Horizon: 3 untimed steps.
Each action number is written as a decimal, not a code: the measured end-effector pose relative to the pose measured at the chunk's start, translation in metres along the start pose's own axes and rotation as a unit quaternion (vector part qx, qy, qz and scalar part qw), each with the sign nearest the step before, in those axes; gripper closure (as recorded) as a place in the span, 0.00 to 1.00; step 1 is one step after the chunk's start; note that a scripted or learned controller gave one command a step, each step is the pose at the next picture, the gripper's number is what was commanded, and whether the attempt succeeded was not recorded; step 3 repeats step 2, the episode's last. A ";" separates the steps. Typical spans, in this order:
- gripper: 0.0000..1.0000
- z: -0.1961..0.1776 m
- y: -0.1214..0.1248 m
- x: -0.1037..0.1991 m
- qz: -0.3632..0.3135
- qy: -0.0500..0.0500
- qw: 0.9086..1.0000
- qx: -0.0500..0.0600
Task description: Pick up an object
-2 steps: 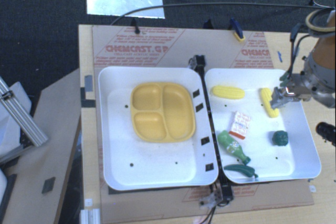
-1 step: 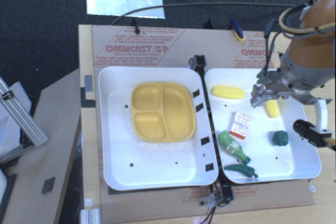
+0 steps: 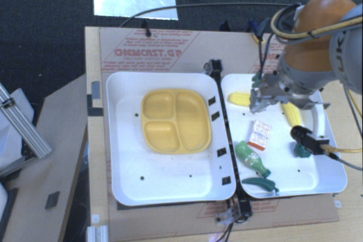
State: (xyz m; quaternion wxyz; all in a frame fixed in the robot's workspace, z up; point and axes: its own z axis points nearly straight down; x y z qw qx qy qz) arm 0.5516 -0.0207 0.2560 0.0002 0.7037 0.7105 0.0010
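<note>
Down at the near edge of the right bin (image 3: 340,181) lies a small green-handled tool (image 3: 259,183), and just above it a green bottle (image 3: 253,159) slanting from upper left to lower right. Up from that sits a little white and red packet (image 3: 260,135), tilted, its print too small to read from here.

Now the gripper (image 3: 258,103) hangs over the far left part of the right bin, and whether it is parted or clenched, I can't tell from this angle. Nothing shows between its tips. Just to its left, almost touching, pokes out a yellow corn cob (image 3: 239,100), long axis running roughly left to right. A second corn cob (image 3: 292,114) lies to the gripper's right, slanting down toward the near side. My call: the left cob is the closest candidate, a short shift leftward and down.

Over in the left bin (image 3: 122,139) rests a yellow divided plate (image 3: 174,121), well apart from the arm.

Writing: the board behind the bins reads "CHEMCAST GP" (image 3: 148,53) in red.
</note>
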 end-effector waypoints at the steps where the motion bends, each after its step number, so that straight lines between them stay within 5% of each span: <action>1: 1.00 0.014 0.024 0.048 0.000 0.000 1.000 -0.001; 2: 1.00 0.010 0.039 0.095 0.000 0.000 1.000 -0.001; 3: 1.00 0.010 0.039 0.095 0.000 0.000 1.000 -0.001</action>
